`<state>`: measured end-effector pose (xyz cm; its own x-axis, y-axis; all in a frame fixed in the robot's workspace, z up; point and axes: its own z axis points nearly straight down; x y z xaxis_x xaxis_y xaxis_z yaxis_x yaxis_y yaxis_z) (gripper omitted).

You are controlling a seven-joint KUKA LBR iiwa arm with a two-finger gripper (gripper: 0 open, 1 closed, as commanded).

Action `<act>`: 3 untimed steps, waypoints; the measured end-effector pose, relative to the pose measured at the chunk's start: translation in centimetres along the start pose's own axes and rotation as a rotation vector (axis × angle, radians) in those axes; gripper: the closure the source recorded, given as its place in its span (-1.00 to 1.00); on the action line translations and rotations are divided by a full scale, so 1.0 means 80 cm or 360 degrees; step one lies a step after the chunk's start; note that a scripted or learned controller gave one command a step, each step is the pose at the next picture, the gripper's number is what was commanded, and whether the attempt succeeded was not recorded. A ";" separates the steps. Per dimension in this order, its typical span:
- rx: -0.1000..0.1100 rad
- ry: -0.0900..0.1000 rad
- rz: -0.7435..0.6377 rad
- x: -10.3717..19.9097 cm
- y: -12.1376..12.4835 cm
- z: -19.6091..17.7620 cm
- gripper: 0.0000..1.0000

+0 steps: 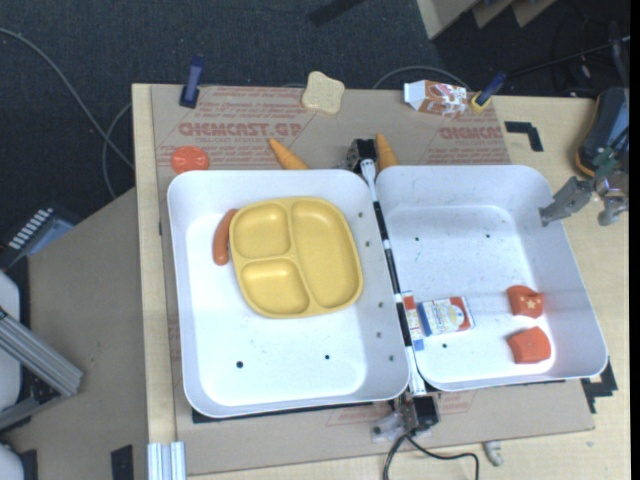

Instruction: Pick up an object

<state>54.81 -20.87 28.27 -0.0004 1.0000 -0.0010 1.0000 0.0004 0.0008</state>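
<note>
Three things lie in the right bin (470,193), any of which would do for the pick: a small carton (441,316) lying flat against the bin's left wall, an orange-red lump (524,301) toward the lower right, and a blockier orange piece (530,344) just below it. All three sit low in the frame, loose on the bin floor and apart from one another, which I judge leaves room to come down around either orange piece; the carton hugs the wall, so that one looks harder to get at.

My hand (598,193) hangs at the right edge of the frame, over the bin's upper right rim and well apart from all three. It has nothing in it, and I cannot tell how wide it stands.

In the left bin (200,348), a yellow divided plate (296,256) rests in the upper half, with a sausage (221,238) lying just beside its left edge.

On the tabletop (150,268) beyond the bins is a cardboard sheet (240,118) printed in red, reading something like "CHEMCAST GP". On it sit a slice of bread (323,92), a carrot (287,155), a second small carton (436,97) and an orange disc (189,159). The near carton's label has blue and red print too small to read.
</note>
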 end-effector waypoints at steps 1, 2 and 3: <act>0.0007 0.0003 0.0001 -0.018 -0.031 0.189 -1.00; 0.0007 0.0015 -0.0005 -0.013 -0.043 0.249 -1.00; 0.0001 0.0003 -0.0001 -0.017 -0.043 0.235 1.00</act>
<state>51.39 -22.29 9.43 -0.0010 1.0000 0.0008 1.0000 0.0010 -0.0001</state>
